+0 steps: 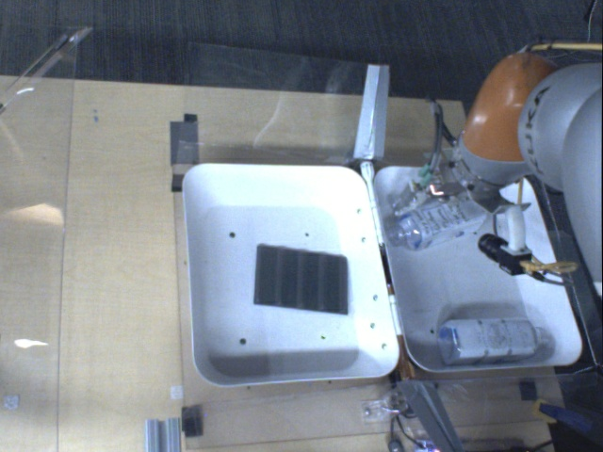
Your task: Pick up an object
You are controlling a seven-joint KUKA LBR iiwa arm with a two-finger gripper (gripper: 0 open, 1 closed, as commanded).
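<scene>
reaching from right, arm [528, 111] bent over clear bottle [429, 222], right bin [565, 332].

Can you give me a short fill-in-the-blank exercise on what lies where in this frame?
1. The dark ribbed rectangular mat lies in the ____ white bin.
2. The grey cylindrical can lies on its ____ in the right white bin.
3. The clear crumpled plastic bottle lies in the ____ bin.
4. The band above the arm's wrist is ____.

Missing words: left; side; right; orange
</scene>
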